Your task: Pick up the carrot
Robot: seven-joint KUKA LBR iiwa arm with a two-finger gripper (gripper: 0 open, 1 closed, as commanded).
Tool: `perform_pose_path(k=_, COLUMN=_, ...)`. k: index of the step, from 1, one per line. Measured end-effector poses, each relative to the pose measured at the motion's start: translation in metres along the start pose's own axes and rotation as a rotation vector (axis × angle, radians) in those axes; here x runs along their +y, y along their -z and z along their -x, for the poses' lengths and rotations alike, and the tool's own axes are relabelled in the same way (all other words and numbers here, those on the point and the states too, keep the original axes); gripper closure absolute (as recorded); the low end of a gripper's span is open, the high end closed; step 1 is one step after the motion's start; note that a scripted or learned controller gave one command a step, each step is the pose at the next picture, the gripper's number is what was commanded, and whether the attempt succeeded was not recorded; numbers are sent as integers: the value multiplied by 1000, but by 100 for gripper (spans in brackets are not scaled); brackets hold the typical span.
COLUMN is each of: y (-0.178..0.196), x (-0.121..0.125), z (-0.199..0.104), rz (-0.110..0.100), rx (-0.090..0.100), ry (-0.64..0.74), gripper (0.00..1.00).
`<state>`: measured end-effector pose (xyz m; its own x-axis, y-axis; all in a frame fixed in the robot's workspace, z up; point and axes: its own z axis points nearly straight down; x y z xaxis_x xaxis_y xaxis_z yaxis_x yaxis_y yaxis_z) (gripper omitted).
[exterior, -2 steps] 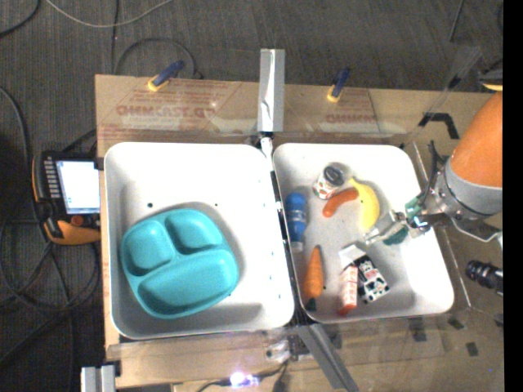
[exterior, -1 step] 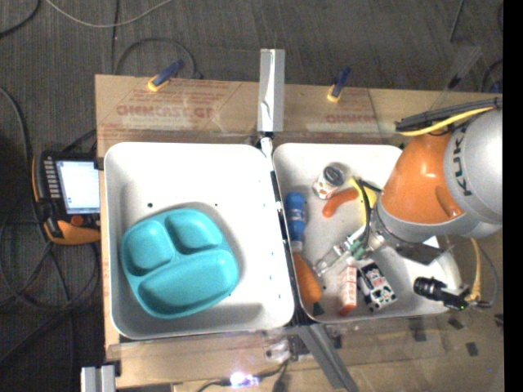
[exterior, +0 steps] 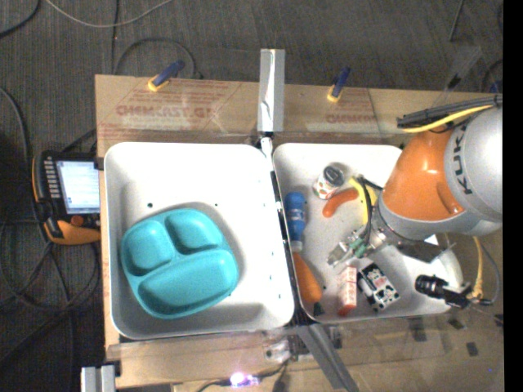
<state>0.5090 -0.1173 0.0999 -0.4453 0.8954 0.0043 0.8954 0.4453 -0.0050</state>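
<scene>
The carrot (exterior: 307, 278) lies in the right bin (exterior: 384, 155), against its left wall near the front left corner, tilted, its thin end toward the front. Just behind it along the same wall stands a blue bottle (exterior: 294, 213). Toward the bin's middle lie an orange sausage (exterior: 337, 202), a small round tin (exterior: 334, 174) and a banana (exterior: 365, 193). Near the front edge are a red-and-white packet (exterior: 349, 288) and a black-and-white block (exterior: 377, 287).

The hand (exterior: 353, 247) hangs over the bin's middle, well apart from the carrot; whether its fingers are apart or together cannot be told. The left bin (exterior: 147, 158) holds a teal divided plate (exterior: 180, 261).
</scene>
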Motion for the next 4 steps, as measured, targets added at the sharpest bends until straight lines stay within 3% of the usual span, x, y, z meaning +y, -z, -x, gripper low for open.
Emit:
perform_pose_path(k=1, y=80, x=8, z=-28, rz=-2, rx=-3, ry=-510, gripper=100)
perform_pose_path(k=2, y=89, x=-10, z=-37, rz=-2, rx=-3, ry=-352, gripper=100)
perform_pose_path(k=3, y=93, x=29, z=-106, rz=-2, rx=-5, ry=-886, gripper=100)
perform_pose_path(k=4, y=79, x=31, z=-107, rz=-5, rx=-5, ry=-699, gripper=100)
